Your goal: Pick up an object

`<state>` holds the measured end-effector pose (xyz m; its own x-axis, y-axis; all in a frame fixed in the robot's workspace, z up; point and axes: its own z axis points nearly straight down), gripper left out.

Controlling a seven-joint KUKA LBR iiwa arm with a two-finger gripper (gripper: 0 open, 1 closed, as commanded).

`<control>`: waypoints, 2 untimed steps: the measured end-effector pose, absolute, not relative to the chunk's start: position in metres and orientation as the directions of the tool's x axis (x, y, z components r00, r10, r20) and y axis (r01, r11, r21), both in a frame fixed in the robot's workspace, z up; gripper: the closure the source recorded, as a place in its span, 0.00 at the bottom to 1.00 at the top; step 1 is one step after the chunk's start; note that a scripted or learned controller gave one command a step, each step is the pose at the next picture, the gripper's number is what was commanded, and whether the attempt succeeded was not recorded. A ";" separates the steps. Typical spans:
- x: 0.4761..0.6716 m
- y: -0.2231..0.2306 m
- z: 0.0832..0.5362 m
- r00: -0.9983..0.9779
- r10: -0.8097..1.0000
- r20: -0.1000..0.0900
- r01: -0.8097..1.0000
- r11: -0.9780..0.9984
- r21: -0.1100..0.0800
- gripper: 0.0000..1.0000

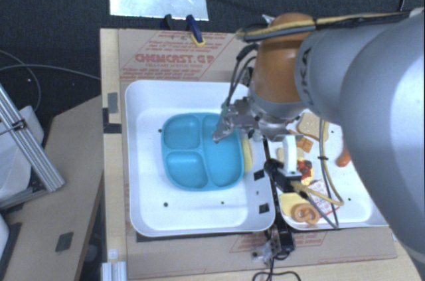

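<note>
A blue divided plate (199, 157) lies flat in the left white bin (149, 140). My gripper (222, 131) hangs over the plate's upper right corner, at or just above its rim; nothing shows in it. A pale yellow object (248, 155) lies along the plate's right edge, against the wall between the two bins. The grey arm with its orange band (282, 67) covers much of the right bin (358, 206).
The right bin holds several small things: a tan slice (309, 124), a red piece (305, 168), an orange piece (342, 157) and a brown ring on a pale dish (303, 212). Cables (325, 187) hang from the wrist over them. Cardboard (174, 57) lies under the bins.
</note>
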<state>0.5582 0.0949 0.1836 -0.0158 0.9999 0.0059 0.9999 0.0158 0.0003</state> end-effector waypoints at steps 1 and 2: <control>0.495 0.113 0.112 0.000 1.000 0.000 1.000 0.000 0.006 0.00; 0.553 0.177 0.087 -0.007 1.000 0.001 1.000 0.007 0.002 0.00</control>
